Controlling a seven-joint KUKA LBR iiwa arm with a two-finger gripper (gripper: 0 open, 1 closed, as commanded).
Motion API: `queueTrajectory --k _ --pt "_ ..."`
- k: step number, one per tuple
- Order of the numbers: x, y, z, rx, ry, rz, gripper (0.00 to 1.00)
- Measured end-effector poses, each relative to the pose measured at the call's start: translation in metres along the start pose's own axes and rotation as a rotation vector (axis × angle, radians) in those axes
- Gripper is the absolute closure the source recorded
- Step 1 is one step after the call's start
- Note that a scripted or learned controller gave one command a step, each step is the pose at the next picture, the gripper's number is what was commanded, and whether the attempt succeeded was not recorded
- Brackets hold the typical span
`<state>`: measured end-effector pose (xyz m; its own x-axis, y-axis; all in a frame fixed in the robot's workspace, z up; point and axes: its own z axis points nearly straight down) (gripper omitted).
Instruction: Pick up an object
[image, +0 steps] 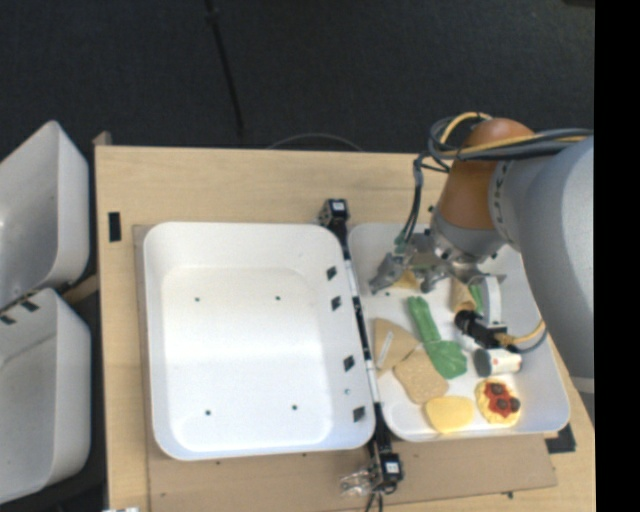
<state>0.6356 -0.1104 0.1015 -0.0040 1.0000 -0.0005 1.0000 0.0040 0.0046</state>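
- Gripper (404, 284) sits over the upper left part of the right bin (548, 402), right of frame centre.
- Fingers look spread apart with nothing between them, so you've got no grasp.
- Your pick candidates all lie in the right bin, below the gripper in the frame.
- Green spatula (437, 342): handle end just below the gripper, blade toward lower right.
- Two tan toast slices: one (392, 341) left of the spatula, one (419, 377) below it, overlapping.
- Yellow piece (449, 413) near the bin's bottom edge, touching the lower toast.
- Round red-topped piece (499, 401) just right of the yellow one.
- Left bin (165, 250) is at frame centre-left.
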Motion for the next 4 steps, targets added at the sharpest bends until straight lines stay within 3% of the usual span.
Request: queueTrajectory --k 3,4 --pt "0.006 0.017 0.0 0.001 0.001 0.001 0.0" --pt "-0.021 -0.019 0.0 0.005 -0.002 0.007 0.0"
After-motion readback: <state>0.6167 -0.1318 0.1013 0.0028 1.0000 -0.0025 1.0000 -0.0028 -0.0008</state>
